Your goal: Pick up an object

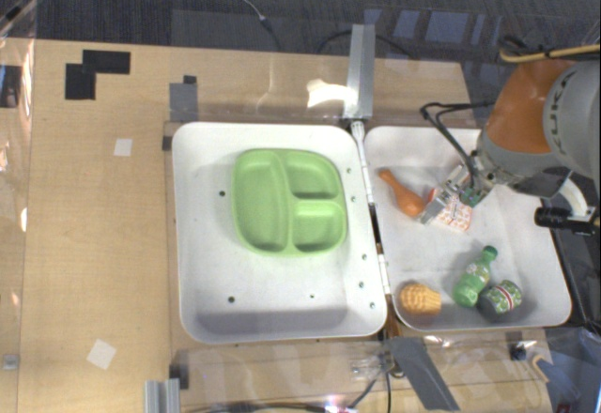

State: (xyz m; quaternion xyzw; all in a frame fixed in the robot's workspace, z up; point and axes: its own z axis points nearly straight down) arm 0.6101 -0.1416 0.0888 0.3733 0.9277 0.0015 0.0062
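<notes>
My gripper (453, 195) reaches into the right bin (535, 242) from the right and hangs low over its upper middle. Directly under and beside it lies a small white packet with red print (455, 218). An orange carrot (402, 194) lies just to the left of the gripper, close to touching it. Nearer the front of the same bin are a green bottle (474, 277), a green and red can (500, 298) and a yellow corn cob (420, 298). I see nothing lifted off the bin floor.
The left bin (202, 242) holds a green divided plate (287, 201). A metal divider (374, 223) runs between the bins. The grey arm with its orange band (526, 111) crosses the right bin's far right corner. Black cables lie behind the bins.
</notes>
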